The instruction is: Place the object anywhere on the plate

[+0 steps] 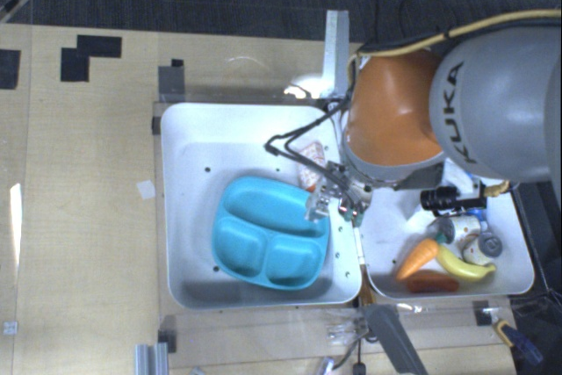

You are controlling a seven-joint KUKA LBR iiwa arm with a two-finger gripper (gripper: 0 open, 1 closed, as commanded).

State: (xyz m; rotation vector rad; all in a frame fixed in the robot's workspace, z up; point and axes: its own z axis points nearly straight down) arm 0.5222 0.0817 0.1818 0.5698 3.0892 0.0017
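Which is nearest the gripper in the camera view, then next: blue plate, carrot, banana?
From the gripper:
1. Blue plate, left bin, its right rim right beside the gripper.
2. Carrot, right bin, lower right.
3. Banana, just beyond the carrot.

Bright, even light falls from overhead. The two white bins (176, 215) are nearly washed out, with a glare spot on the rim up and left of the jaws. The blue plate (263, 233), left of the jaws, casts a soft grey shadow on the bin floor along its lower left edge. The arm (492, 101), up and right of the jaws, shows a pale sheen on its orange band. The picture is slightly soft and grainy; small parts around the jaws blur together.
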